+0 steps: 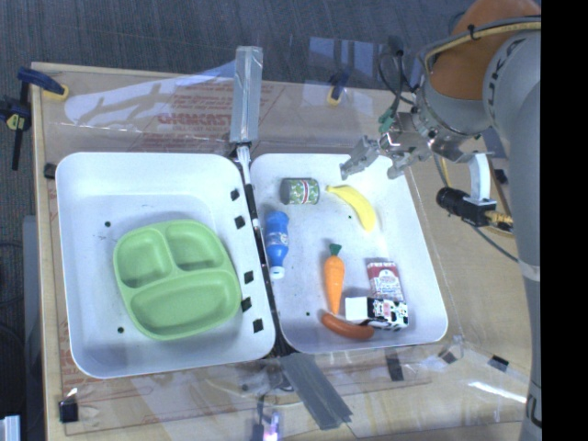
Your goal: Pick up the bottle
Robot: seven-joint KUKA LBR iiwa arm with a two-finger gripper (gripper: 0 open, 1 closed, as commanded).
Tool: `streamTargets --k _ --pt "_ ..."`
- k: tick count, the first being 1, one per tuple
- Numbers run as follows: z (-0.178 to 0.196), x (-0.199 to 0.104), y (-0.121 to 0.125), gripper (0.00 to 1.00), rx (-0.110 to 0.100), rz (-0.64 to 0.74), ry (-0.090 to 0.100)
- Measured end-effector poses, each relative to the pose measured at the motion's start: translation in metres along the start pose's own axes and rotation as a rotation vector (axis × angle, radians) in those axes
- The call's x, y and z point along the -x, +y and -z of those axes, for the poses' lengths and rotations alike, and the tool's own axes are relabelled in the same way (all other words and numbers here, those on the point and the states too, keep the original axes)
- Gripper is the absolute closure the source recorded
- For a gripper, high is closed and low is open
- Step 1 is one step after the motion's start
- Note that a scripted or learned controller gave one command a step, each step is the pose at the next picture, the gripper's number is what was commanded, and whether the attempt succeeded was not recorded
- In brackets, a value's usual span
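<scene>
The bottle (pixel 276 239) is blue with a white cap end and lies on its side in the right bin (pixel 418 246), close against that bin's left wall. My gripper (pixel 378 164) hangs over the back edge of the right bin, up and to the right of the bottle and well apart from it. Its fingers (pixel 356 163) are spread open and hold nothing. The banana lies just below the gripper.
The right bin also holds a green can (pixel 299 191), a yellow banana (pixel 356 204), a carrot (pixel 333 281), a red sausage (pixel 346 325) and a small carton (pixel 384 292). A green divided plate (pixel 176 278) lies in the left bin (pixel 83 200).
</scene>
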State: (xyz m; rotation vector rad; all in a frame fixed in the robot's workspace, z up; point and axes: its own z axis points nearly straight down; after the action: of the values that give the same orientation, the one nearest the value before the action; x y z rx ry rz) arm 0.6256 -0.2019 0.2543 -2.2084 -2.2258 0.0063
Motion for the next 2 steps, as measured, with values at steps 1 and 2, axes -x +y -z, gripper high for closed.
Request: streamTargets --k 1,2 --pt "-0.134 -0.073 0.036 0.00 0.017 0.247 -0.005" --pt "-0.154 -0.088 -0.019 0.00 0.024 0.295 -0.024"
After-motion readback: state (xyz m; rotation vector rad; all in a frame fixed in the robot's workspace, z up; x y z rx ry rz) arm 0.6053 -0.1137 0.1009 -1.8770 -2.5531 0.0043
